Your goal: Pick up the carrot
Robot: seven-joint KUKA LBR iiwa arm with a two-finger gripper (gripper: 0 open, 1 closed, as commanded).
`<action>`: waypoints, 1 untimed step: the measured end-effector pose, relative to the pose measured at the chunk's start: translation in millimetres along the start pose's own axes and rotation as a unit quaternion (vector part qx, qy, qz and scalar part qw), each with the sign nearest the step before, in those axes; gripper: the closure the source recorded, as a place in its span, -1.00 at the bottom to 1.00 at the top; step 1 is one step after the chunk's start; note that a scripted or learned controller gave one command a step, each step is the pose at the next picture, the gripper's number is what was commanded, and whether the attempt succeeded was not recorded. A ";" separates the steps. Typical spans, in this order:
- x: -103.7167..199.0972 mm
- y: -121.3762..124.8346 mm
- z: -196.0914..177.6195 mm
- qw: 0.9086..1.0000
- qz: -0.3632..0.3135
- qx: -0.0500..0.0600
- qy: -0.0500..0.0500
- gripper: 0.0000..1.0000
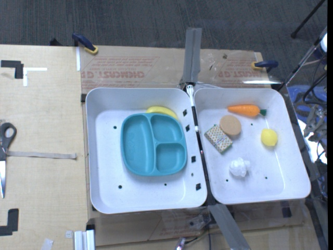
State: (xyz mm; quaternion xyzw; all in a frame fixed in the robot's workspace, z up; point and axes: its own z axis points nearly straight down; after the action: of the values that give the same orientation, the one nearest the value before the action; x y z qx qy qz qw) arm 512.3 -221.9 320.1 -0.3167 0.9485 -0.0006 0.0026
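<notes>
Right bin [291, 155]: my carrot [243, 109] lies on its side near the far wall, orange body pointing left, green tip to the right. It touches nothing else.

Near the carrot, toward the bin's middle: a round tan disc [230, 125], with a small patterned block [218, 138] just beside it on its lower left, the two touching or nearly so.

Right of the disc, apart from it: a yellow ball [269, 137].

Nearer the front of the same bin: a small white lump [239, 167], lying alone.

Left bin [99, 155]: a teal divided plate [154, 144] with three compartments, sitting about mid-bin. A yellow object [162, 110] pokes out from behind the plate's far edge; mostly hidden, so I cannot tell what it is.

Bench [41, 108], left of the bins: scissors [5, 155] at the left edge, and strips of tape.

Behind the bins: a sheet of cardboard [135, 69] held by two clamps [86, 43].

My hand: I cannot tell its state, whether spread or pressed together. Nothing is touching the carrot or resting on it.
</notes>
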 end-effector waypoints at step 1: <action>-67.9 -10.5 63.8 0.999 -0.051 -0.001 0.000 1.00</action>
State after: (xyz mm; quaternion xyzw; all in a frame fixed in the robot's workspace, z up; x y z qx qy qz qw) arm 573.2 -189.5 256.6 -0.3648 0.9311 0.0002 0.0021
